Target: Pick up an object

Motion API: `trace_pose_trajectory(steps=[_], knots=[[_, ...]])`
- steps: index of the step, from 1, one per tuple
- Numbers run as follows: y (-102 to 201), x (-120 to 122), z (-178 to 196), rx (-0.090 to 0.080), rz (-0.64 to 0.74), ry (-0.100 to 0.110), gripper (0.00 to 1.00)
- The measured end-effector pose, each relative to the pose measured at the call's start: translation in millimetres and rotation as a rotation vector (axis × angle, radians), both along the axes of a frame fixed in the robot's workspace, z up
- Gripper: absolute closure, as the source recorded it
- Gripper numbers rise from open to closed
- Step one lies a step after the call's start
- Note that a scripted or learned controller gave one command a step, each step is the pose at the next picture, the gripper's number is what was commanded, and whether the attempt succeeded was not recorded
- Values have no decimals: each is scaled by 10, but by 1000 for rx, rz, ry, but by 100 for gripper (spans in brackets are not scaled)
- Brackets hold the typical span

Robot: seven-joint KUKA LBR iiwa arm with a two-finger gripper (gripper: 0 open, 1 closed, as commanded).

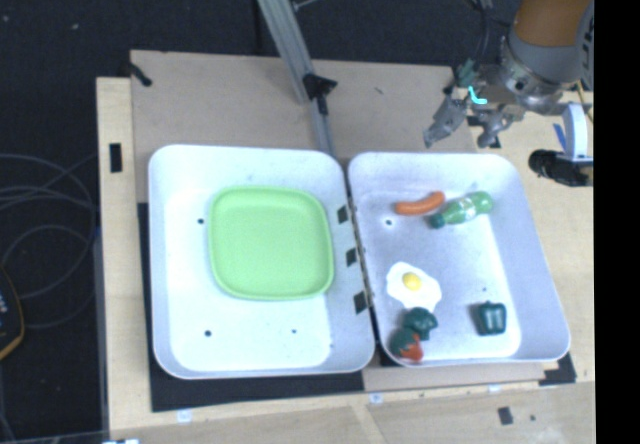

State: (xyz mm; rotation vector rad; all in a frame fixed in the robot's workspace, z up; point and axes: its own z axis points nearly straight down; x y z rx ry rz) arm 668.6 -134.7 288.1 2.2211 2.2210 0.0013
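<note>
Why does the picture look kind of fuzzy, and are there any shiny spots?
Camera view: soft all over, so the gripper and small toys like the fried egg lack crisp edges; lighting is even, shadows faint; the white bins look bright without sharp glare.

My bench (230, 102) has two white bins on it: left bin (175, 262) at 9 o'clock, right bin (530, 262) at 3.

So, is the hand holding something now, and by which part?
Nothing is held: the hand hangs above the right bin's far edge, nothing between its open fingers.
</note>
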Motion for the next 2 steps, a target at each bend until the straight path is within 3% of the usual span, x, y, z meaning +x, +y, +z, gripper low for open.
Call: trace_pose_trajectory(steps=[1,2], knots=[[0,0,-1,0,0,0,0],[2,-84,-458,-1,-1,4,0]])
